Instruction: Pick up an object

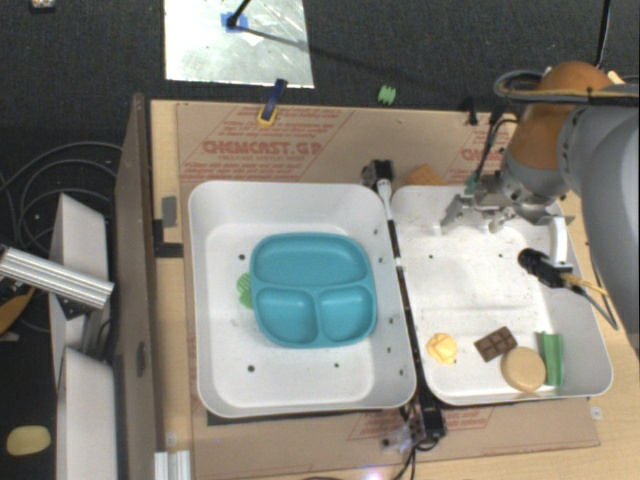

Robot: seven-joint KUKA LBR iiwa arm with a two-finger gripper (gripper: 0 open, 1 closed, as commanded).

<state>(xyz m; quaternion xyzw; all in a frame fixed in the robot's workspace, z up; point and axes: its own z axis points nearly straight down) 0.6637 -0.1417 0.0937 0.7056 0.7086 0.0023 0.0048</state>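
Nearest the camera, a tan round piece (523,369) lies in the right bin (470,268) with a brown block (495,344) and yellow lump (442,347). Well beyond them, the hand (478,211) hovers spread, pinching nothing. Approach stage; next comes descending over one piece.
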